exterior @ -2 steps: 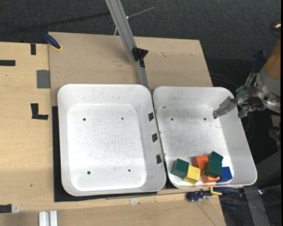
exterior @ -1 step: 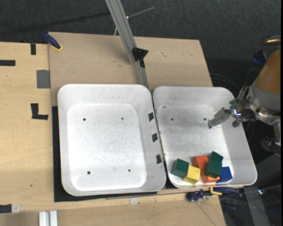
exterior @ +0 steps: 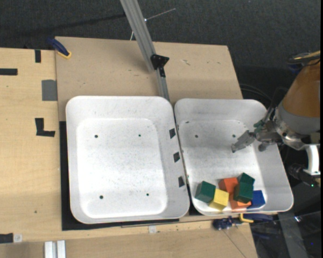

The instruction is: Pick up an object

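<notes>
Gripper (exterior: 238,145) hangs over the right bin (exterior: 269,160) w/ nothing visibly between its tips — can't tell if they're apart or together — and the block cluster (exterior: 230,192) sits below-left of it, at the bin's near edge.

Both bins (exterior: 121,104) look like smooth white plastic with a matt, finely speckled surface, and they sit on a bench (exterior: 97,63) of pale, unvarnished-looking wood. The blocks (exterior: 229,192) seem smooth and matt, while the slanted pole (exterior: 137,20) looks like dull grey metal.
</notes>
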`<state>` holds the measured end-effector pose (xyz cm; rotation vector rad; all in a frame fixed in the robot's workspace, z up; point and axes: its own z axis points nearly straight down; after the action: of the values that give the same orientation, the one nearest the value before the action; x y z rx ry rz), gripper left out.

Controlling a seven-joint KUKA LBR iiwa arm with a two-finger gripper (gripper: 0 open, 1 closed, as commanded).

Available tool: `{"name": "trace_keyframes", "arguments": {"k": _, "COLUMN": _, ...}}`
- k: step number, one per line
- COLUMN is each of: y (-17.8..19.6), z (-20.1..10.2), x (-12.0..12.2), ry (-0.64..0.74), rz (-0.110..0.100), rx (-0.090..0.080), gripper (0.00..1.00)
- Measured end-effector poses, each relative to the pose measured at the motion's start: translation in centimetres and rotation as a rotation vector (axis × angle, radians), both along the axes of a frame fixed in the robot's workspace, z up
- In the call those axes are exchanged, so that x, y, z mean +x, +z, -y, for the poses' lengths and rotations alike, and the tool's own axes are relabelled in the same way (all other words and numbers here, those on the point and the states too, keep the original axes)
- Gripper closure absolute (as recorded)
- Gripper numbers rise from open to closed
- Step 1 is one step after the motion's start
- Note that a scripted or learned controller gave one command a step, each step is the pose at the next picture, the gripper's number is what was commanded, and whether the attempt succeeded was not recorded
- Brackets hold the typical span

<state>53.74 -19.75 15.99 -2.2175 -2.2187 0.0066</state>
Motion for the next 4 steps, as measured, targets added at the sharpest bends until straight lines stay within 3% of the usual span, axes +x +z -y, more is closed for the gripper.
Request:
{"name": "trace_keyframes", "arguments": {"k": 1, "y": -4.9, "z": -1.0, "x": -0.5, "ry": 0.001, "rz": -0.001, "rx": 0.001, "gripper": 0.00}}
{"name": "trace_keyframes", "arguments": {"k": 2, "y": -3.6, "z": -1.0, "x": -0.3, "ry": 0.001, "rz": 0.004, "rx": 0.001, "gripper": 1.00}}
{"name": "trace_keyframes", "arguments": {"k": 4, "y": 5.3, "z": -1.4, "x": 0.8, "ry": 0.001, "rz": 0.010, "rx": -0.001, "gripper": 1.00}}
